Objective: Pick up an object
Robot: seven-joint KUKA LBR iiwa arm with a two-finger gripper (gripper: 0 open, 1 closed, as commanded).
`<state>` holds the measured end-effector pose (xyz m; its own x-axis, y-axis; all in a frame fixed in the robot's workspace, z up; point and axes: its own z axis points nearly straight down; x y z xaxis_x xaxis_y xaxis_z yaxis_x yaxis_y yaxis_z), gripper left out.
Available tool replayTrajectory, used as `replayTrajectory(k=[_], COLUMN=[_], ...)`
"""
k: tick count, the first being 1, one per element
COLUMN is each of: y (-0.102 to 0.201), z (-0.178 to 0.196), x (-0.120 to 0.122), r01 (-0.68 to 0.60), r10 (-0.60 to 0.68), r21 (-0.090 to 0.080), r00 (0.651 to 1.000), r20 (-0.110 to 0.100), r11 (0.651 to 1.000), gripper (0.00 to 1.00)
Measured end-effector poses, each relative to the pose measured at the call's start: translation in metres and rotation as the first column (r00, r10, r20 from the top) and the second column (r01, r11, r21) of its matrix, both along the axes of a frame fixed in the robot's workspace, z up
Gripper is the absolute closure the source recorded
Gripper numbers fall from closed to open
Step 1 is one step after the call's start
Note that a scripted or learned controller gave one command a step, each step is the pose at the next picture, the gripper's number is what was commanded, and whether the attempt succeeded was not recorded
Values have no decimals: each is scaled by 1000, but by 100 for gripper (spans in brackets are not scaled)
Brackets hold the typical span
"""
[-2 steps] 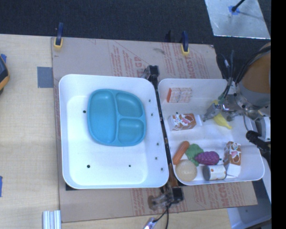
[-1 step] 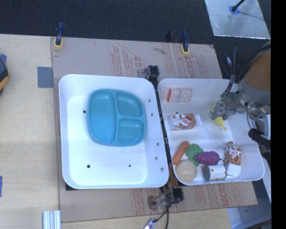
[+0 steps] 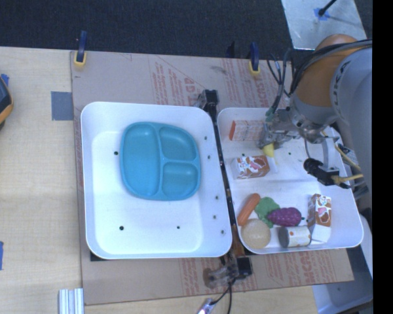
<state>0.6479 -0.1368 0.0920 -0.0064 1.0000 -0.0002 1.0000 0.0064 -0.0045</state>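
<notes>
A wooden bench seen from above carries a cardboard sheet (image 3: 177, 77) with two shallow white bins side by side. The left bin (image 3: 98, 234) holds a blue divided plate (image 3: 160, 160), lying flat toward its far side.

The right bin (image 3: 344, 237) holds the small objects. At its far left lies a flat packet with an orange end (image 3: 243, 131). Nearer, a small printed snack packet (image 3: 252, 166) lies alone. Along the near edge is a cluster: an orange toy carrot (image 3: 248, 209), tilted; a green leafy toy vegetable (image 3: 267, 208) touching it; a purple bunch of toy grapes (image 3: 285, 216) just right of the green piece; a pale round ball-like item (image 3: 255, 233) in front; a small grey can (image 3: 293, 236) on its side beside it; and a white carton with a red print (image 3: 321, 218) at the right.

The grey arm with an orange band (image 3: 324, 70) reaches in from the right. Its gripper (image 3: 272, 138) hangs over the far part of the right bin, just above a small yellow object (image 3: 269, 150). Whether the gripper is spread or closed cannot be told from this angle.
</notes>
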Motion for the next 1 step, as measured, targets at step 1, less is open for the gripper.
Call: replayTrajectory(k=[1], y=[78], z=[101], x=[-64], r01=[-1], r10=[1], r21=[0], r00=[1000], r20=[2], r11=[1000], gripper=[100])
